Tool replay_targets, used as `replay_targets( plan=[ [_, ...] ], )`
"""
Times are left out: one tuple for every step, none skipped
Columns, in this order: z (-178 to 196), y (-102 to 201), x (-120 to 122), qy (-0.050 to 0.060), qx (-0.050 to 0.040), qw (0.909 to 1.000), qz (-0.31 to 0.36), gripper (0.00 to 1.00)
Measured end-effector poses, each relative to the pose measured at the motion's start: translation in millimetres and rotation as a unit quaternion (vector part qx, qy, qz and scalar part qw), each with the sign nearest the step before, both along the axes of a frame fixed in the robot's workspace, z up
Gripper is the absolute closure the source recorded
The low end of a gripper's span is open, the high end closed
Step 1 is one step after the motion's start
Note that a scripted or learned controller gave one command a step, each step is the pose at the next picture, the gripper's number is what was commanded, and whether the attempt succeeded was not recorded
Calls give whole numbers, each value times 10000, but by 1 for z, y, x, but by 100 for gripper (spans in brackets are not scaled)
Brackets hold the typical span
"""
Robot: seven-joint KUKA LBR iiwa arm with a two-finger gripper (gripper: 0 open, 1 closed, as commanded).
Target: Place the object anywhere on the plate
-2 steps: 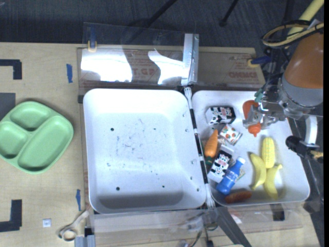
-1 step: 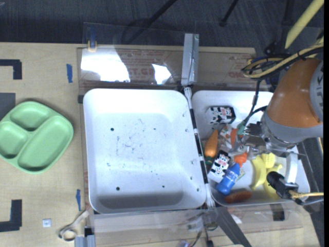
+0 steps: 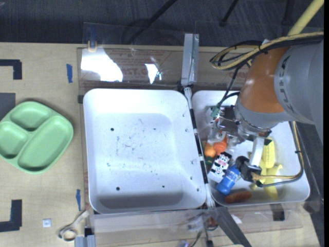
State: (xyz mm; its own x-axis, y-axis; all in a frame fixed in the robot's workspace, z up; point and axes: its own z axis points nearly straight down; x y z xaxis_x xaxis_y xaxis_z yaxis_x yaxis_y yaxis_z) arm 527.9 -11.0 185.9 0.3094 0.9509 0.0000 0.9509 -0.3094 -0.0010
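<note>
My gripper point(image 3: 225, 138) is down in the right bin point(image 3: 302, 181), low over a heap of small toys, and the wrist and its cabling cover so much of it that I cannot tell how it is set or whether it has anything. The task does not say which object is meant, so I have to choose from the pile beneath the arm. An orange piece point(image 3: 216, 149) lies closest under the gripper, with a black-and-white toy point(image 3: 221, 164) just below it and a blue bottle-shaped item point(image 3: 228, 180) touching that one. A yellow corn-like toy point(image 3: 268, 156) sits further right, and a reddish piece point(image 3: 237, 195) rests at the bin's near wall. I judge all of these to be light, hard plastic, smooth enough to slip from a shallow pinch, so I would take the orange piece across its narrow middle, though its neighbours crowd it and may get nudged. It looks rounded and bright, partly shadowed by the wrist. The green plate point(image 3: 34, 136), divided into compartments, sits on the desk point(image 3: 41, 199) well apart to the left, beyond the left bin point(image 3: 139, 143).
</note>
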Motion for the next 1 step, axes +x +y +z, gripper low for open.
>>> replay_targets(
  plan=[
    [-3,35,-45,29,-1,9725,-2329,100]
  ],
)
